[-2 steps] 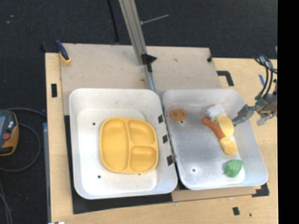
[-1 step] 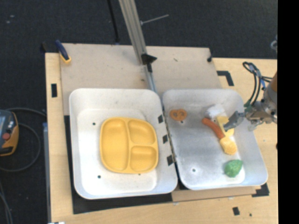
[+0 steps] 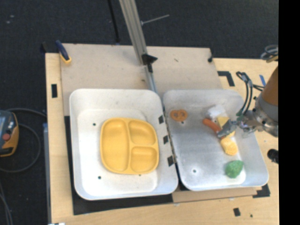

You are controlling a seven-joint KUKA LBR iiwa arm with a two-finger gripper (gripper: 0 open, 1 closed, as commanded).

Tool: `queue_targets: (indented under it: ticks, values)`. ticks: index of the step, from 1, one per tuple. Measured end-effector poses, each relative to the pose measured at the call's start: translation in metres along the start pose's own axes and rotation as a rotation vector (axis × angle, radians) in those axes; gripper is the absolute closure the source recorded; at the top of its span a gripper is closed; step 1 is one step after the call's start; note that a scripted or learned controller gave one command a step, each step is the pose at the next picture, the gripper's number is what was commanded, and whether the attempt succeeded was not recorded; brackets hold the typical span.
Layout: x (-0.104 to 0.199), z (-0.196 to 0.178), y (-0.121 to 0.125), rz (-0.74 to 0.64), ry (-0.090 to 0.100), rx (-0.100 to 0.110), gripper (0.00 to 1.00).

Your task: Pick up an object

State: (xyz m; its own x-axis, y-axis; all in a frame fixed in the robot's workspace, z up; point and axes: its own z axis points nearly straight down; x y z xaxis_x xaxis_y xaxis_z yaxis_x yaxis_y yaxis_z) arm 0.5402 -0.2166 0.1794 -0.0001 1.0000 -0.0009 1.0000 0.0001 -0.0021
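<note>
Several small items lie in the right white bin (image 3: 197,172). A brown round piece (image 3: 178,115) sits near its left wall. A white lump (image 3: 216,110) and an orange carrot-like stick (image 3: 210,123) lie in the upper middle. A yellow chunk (image 3: 229,146) lies lower right, with a green lump (image 3: 234,168) below it. My gripper (image 3: 228,129) reaches in from the right and is low over the bin, right by the carrot's end and just above the yellow chunk. A small yellow bit (image 3: 223,121) shows at its tip.
The left white bin (image 3: 84,182) holds a yellow divided plate (image 3: 129,146). A metal post (image 3: 136,32) rises behind the bins. The grey arm with its orange band (image 3: 269,95) enters at the right edge.
</note>
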Motion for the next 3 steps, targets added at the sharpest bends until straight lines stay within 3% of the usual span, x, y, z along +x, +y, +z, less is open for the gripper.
queue_targets:
  ticks: [1,2,3]
  values:
    - [0.004,0.043,0.001,0.001,0.0,0.0,0.0]
    - [0.002,0.029,0.003,0.003,-0.002,-0.007,1.0]
    - [-0.01,-0.024,0.003,0.003,-0.003,-0.009,1.0]
